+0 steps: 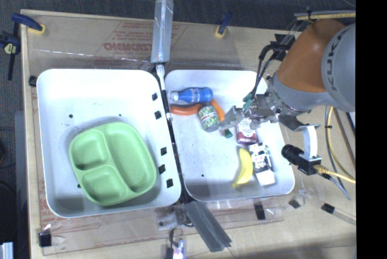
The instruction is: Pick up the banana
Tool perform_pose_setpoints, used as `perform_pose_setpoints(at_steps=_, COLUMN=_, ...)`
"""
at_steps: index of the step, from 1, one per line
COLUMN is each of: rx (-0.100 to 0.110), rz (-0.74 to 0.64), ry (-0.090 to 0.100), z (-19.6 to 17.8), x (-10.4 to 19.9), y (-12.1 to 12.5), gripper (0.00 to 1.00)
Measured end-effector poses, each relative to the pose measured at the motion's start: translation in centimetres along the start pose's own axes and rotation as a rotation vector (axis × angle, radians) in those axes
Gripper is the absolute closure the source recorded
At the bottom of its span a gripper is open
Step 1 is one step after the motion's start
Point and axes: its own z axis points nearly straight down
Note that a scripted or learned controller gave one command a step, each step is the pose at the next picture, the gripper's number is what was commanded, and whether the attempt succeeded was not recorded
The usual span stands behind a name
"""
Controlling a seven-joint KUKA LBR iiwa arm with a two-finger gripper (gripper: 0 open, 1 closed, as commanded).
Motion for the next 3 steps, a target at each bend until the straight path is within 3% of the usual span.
perform_pose_setpoints(at_steps=1, rx=-0.002, rz=-0.195, ry=0.0, z=12.21, x=-2.77, y=-4.49, gripper=0.0)
perform_pose_setpoints(at_steps=2, rx=0.0, rz=-0.361, ry=0.002, z=12.2, x=-2.62, y=-4.85, gripper=0.0)
perform_pose_setpoints(at_steps=3, rx=0.0, rz=-0.366, ry=0.003, z=11.22, x=-2.63, y=-4.79, gripper=1.0)
